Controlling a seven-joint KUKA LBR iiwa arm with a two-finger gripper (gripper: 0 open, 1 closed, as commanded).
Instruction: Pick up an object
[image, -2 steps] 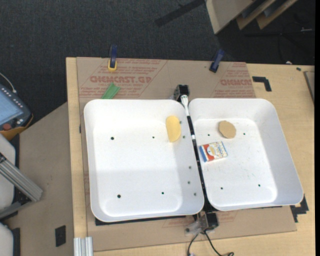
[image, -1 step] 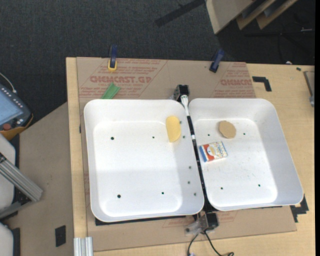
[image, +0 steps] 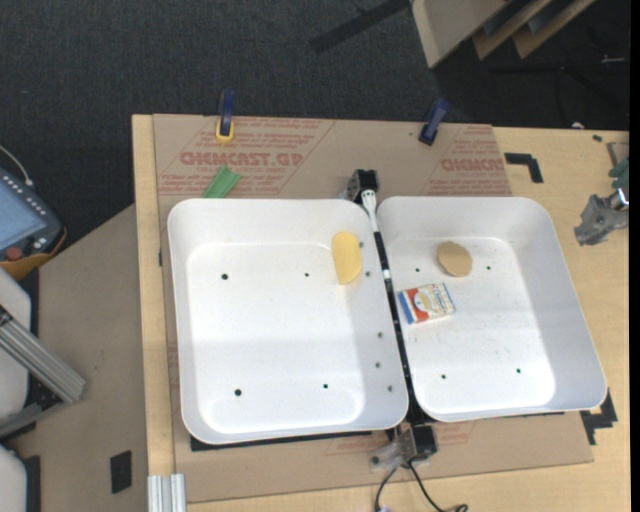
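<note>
A yellow oblong piece lies in the left bin near its upper right corner. In the right bin rest a tan round lump and, just below and left of it, a small red, white and blue packet. My gripper shows at the far right edge, outside the right bin and beyond its upper right corner, well apart from all three objects. Most of the arm is cut off by the frame edge.
Both bins sit on a brown board held by a yellow clamp and a blue clamp at the back. A green strip lies on the board behind the left bin. A black bracket sits between the bins.
</note>
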